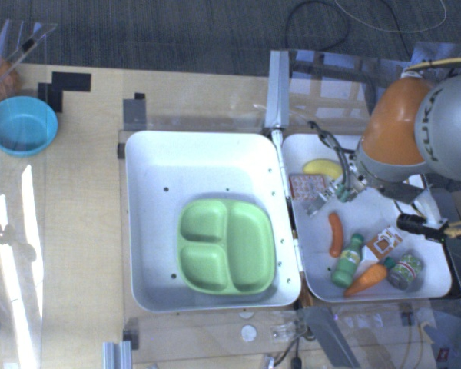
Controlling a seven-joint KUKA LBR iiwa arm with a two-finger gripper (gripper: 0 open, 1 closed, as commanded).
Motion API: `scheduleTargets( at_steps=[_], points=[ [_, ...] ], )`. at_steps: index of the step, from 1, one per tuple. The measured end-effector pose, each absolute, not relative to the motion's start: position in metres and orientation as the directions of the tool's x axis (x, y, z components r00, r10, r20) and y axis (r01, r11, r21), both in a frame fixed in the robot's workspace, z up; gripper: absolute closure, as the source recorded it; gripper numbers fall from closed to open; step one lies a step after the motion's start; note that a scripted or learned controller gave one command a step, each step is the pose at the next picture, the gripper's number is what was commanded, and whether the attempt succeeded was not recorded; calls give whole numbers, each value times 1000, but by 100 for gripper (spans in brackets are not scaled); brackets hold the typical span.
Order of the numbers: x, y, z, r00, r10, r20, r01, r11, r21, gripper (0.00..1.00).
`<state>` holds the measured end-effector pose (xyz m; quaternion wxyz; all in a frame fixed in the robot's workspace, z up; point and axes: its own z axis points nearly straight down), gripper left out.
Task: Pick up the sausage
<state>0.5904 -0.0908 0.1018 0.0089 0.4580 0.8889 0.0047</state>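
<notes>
The sausage (336, 234), orange-red and slim, lies lengthwise near the middle of the right bin (438, 287). My gripper (323, 198) hangs low over the upper left part of that bin, just above and to the left of the sausage's top end. It sits over a red patterned packet (306, 184). The sausage lies free on the bin floor, apart from the gripper. The grey arm with its orange band (396, 125) reaches in from the right.
A yellow fruit (323, 167) lies behind the gripper. Below the sausage are a green bottle (347, 260), a carrot (366, 279), a can (404, 271) and a small box (384, 242). The left bin (150, 175) holds a green divided plate (227, 246). A blue bowl (23, 125) stands far left.
</notes>
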Motion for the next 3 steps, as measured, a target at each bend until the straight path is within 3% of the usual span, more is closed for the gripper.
scheduleTargets(
  at_steps=[1,2,3],
  points=[
    [550,-92,90,-716,698,-13,698,716,11,0],
    [553,-90,102,-717,697,-16,697,717,17,100],
    [624,-43,188,-744,668,-8,668,744,8,100]
  ],
)
